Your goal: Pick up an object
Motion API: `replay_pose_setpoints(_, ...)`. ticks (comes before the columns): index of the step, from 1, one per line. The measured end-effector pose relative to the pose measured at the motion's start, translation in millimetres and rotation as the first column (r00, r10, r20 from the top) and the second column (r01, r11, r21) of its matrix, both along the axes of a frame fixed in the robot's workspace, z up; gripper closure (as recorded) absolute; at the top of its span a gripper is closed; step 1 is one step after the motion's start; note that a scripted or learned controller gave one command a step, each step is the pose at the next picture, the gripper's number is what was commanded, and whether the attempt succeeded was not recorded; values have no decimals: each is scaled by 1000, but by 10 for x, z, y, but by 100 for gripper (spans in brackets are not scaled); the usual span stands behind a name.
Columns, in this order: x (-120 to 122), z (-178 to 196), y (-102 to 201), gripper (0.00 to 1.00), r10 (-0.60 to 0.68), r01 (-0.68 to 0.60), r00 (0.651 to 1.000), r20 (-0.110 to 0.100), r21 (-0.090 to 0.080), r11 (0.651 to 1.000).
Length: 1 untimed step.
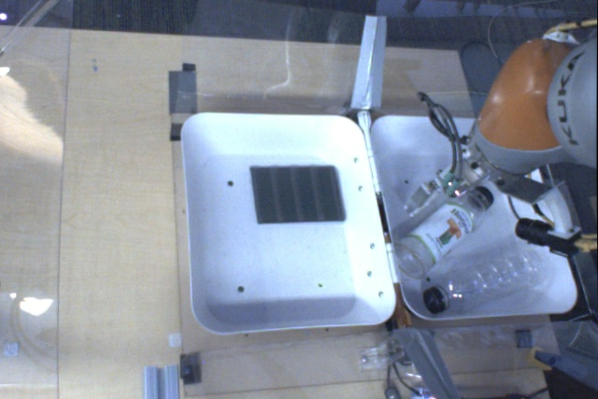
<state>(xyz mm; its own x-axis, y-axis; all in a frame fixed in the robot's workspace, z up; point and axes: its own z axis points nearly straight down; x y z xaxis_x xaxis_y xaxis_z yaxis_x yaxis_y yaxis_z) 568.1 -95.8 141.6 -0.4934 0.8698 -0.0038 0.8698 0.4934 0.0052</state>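
My gripper (437, 192) hangs low in the right bin (402, 140), near its middle, below the grey arm with the orange band (523, 103). Just under and in front of it lies a clear bottle with a white cap and an orange-and-green label (437, 241), tilted toward the bin's left wall. A second clear bottle with a black cap (481, 280) lies along the front wall, its cap pointing left. I see nothing lifted off the bin floor.
The left bin (210, 276) holds a dark ribbed rectangular pad (297, 194) at its centre. A metal divider (368, 61) stands behind the gap between the bins. Wooden bench surface stretches to the left.
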Motion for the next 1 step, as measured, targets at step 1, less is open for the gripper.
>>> replay_pose_setpoints(1,-282,466,-316,0,-158,158,987,3,0,987)
